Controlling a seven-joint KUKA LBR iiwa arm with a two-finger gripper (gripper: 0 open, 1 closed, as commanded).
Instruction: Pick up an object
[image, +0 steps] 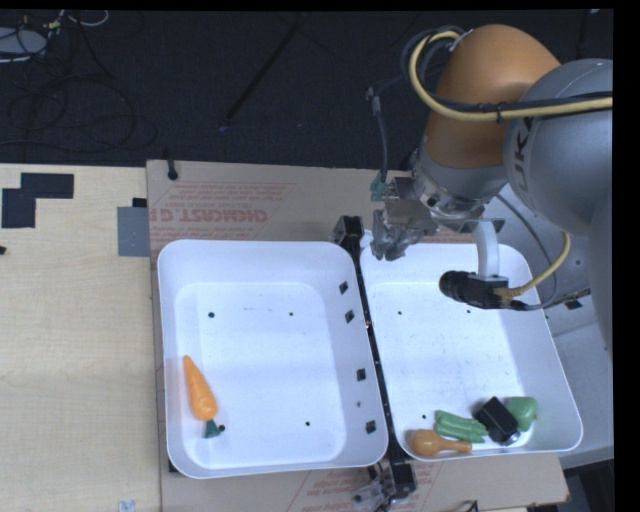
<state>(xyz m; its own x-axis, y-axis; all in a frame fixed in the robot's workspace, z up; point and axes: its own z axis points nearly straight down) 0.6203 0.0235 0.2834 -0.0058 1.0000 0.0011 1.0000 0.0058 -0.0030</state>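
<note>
Overhead, the gripper (388, 243) hangs at the right bin's (560, 380) eleven o'clock corner, its opening impossible to judge, nothing visibly held.

Two shallow white plastic bins side by side on brown cardboard over the tan wooden table (70, 330). Left bin (260, 270): one orange toy carrot (199, 389) with dark green stub, lying near the left wall, front-left area. Right bin (430, 340): cluster at front-right corner, namely a green pea-pod toy (459, 426), small black block (496, 419), light green rounded piece (522, 408) and orange-tan pear-shaped toy (435, 443), all close together. Grey arm with orange band, its gripper (388, 243) over the right bin's back-left corner, nothing visibly held.
</note>
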